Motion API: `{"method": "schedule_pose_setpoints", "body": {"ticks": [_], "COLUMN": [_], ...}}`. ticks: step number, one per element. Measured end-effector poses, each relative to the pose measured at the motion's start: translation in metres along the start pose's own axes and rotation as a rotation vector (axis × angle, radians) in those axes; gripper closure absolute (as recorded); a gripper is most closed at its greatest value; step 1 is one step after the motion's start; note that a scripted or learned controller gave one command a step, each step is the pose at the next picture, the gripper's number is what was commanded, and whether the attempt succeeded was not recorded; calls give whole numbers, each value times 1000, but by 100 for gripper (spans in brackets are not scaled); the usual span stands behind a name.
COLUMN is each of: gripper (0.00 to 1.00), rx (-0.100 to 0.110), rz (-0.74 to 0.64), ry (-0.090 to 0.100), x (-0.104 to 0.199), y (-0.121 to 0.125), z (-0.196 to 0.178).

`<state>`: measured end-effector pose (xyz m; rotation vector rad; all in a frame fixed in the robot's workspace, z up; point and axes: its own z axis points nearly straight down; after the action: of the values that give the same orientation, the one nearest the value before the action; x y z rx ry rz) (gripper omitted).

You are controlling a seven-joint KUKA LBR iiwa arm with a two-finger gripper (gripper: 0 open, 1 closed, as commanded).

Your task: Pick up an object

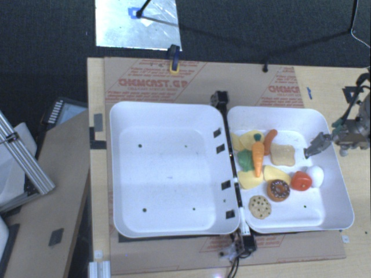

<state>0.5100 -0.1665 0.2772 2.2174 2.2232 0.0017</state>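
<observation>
Camera view: nothing grabbed yet, so the whole pick left to do. Gripper (316, 145) hovering over the right bin (333, 213) at its right rim, fingers looking narrow and holding nothing. Toy food clustered inside that bin: carrot (258, 153), toast (283, 154), tomato (301, 180), donut (279, 190), cookie (259, 207). Left bin (124, 213) just beside, both on a cardboard-covered tabletop (151, 80), dark carpet beyond.

The arm (358, 133) is cut off by the right edge.

Left bin (168, 120) floor open, toy food (268, 167) crowding right bin (333, 204) middle, bare strip along its near edge
</observation>
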Motion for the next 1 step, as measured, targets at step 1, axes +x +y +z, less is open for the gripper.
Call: {"method": "schedule_pose_setpoints", "body": {"ticks": [1], "gripper": [0], "rx": [2], "rz": [-8], "ry": [3], "x": [50], "y": [155], "z": [193]}}
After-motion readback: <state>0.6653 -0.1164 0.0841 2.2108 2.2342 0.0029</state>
